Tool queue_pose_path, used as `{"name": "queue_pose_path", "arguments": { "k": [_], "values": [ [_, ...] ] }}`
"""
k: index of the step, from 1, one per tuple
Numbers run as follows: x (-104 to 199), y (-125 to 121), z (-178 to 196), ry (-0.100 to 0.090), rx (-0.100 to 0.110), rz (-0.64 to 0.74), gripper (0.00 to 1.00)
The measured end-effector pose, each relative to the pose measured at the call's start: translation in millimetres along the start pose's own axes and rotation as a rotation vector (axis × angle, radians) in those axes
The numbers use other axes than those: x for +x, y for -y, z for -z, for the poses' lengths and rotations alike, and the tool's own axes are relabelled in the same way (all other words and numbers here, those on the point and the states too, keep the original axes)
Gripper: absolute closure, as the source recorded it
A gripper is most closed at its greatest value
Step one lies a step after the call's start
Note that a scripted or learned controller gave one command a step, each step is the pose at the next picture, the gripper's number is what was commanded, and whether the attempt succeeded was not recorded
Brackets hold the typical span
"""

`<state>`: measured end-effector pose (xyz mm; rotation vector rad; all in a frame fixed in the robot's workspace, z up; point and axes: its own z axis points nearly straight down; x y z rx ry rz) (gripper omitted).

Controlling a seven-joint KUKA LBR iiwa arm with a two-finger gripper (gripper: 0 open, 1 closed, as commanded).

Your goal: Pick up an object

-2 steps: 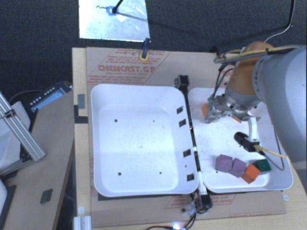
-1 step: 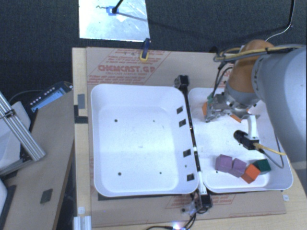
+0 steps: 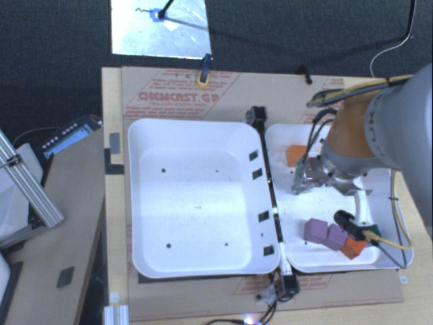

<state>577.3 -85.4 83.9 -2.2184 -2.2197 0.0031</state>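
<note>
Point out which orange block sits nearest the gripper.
The orange block at the far side of the right bin, just above the gripper. The other orange block lies beside the purple blocks.

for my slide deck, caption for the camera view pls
KUKA arm's gripper low in right bin near orange block; purple blocks at front; left bin alongside.

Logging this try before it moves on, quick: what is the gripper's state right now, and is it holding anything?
Gripper: over the right bin, beside the orange block; open or shut cannot be told, and no object is seen in it.
</note>
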Motion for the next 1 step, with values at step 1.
{"name": "queue_pose_path", "arguments": {
  "k": [1],
  "values": [
    [1.8,-56.8,1.4,0.000,0.001,0.005,1.00]
  ]
}}
